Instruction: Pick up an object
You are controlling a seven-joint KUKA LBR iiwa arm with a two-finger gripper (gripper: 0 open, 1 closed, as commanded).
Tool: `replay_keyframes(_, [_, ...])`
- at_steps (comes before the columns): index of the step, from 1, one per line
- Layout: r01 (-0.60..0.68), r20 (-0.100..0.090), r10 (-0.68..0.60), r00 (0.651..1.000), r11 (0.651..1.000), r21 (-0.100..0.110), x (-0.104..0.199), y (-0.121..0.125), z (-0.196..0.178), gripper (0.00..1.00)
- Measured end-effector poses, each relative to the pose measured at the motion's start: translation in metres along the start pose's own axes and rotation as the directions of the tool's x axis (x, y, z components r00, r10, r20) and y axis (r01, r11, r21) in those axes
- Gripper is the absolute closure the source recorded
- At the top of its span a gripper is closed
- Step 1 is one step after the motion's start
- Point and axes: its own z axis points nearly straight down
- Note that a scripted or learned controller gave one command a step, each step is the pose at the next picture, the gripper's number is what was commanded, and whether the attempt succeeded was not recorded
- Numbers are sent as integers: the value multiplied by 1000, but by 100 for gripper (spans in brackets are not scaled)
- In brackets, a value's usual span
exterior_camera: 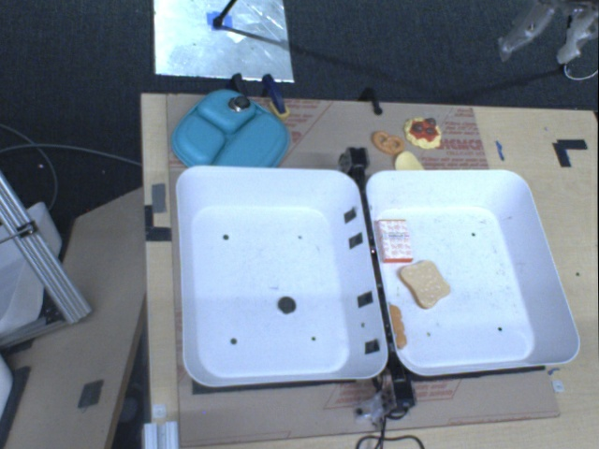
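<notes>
The right bin (524,213) holds a slice of toy toast (424,283) near its left middle. A small red-and-white packet (394,240) lies flat just behind the toast. An orange-brown piece (397,325) rests against that bin's left wall, near the front. In the left bin (201,204) a small dark disc (286,305) lies near the middle front. My gripper (547,36) hangs at the top right corner, above the dark floor behind the bench and far from both bins. It looks pale and blurred.
A blue compartment tray (229,131) sits on the bench behind the left bin. Small toy foods, a cookie (387,142), a pizza-like piece (423,132) and a yellow bit (408,161), lie behind the right bin. A foil sheet (220,24) lies on the floor at the back.
</notes>
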Motion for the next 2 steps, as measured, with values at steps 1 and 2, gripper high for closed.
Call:
replay_keyframes(1, [-21,8,21,1000,1000,-4,-114,-4,-20,0])
replay_keyframes(2, [-2,-2,2,1000,1000,10,2,-75,67,0])
